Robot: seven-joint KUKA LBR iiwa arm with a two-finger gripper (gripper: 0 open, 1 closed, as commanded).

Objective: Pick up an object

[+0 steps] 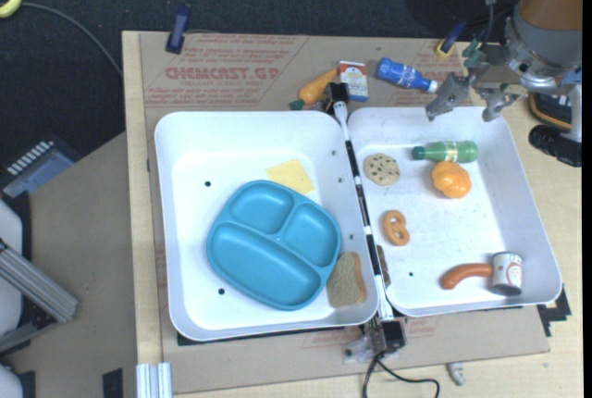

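My gripper (469, 105) hangs open above the far edge of the right bin (532, 230), nothing between its fingers. Just below it in that bin lie a green bottle (446, 151) and an orange fruit (450, 180). Further left are a round cookie (380, 168) and a small pretzel (395, 227). A sausage (465, 274) and a small can (507, 271) rest near the bin's front right corner.
The left bin (176, 192) holds a blue divided plate (273, 242), a yellow cheese slice (292, 175) and a slice of bread (346, 279). Behind the bins on the cardboard lie a carrot (316, 88), a small carton (352, 80) and a blue bottle (404, 74).
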